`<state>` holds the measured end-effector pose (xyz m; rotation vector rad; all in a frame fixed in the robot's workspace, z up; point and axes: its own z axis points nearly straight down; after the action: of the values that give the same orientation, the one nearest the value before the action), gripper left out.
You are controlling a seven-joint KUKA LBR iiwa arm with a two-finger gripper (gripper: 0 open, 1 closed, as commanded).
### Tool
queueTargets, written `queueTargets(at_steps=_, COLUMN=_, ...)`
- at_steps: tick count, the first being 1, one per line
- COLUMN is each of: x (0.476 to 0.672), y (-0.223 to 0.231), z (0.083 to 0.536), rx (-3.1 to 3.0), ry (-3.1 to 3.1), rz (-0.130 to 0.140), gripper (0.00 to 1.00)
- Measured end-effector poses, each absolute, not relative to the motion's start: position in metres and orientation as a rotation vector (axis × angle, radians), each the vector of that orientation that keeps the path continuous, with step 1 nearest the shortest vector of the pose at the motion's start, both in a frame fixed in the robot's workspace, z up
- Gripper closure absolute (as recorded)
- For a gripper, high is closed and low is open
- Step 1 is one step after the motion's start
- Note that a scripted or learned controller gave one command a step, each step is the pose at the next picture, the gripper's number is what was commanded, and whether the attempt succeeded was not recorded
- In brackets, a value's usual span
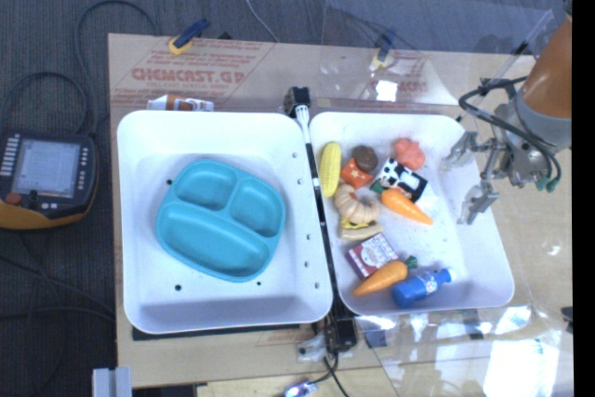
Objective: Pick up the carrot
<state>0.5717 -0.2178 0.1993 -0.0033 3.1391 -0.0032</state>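
Two orange carrots lie in the right white bin (483, 270). One carrot (406, 205) rests near the bin's middle, just below a black-and-white cow toy (403, 178). The other carrot (381, 278) lies near the front edge between a red box (374, 253) and a blue bottle (419, 285). My gripper (469, 177) hangs over the bin's right side, right of the upper carrot and apart from it. Its fingers are spread open with nothing between them.
A yellow corn cob (329, 167), a tomato-like piece (354, 173), a brown piece (364, 157), a pink piece (407, 152) and a bread roll (357, 205) crowd the right bin's left half. A blue divided plate (223, 218) sits in the left bin (139, 293). A teach pendant (42, 177) lies off the bench's left.
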Motion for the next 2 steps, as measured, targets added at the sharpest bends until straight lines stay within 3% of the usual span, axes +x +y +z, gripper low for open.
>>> queueTargets(at_steps=1, x=0.564, y=-0.167, z=0.111, rx=0.01, ry=3.122, rz=-0.01, gripper=0.0)
queueTargets(at_steps=2, x=0.606, y=-0.19, z=0.09, rx=0.242, ry=3.12, rz=0.001, gripper=0.0)
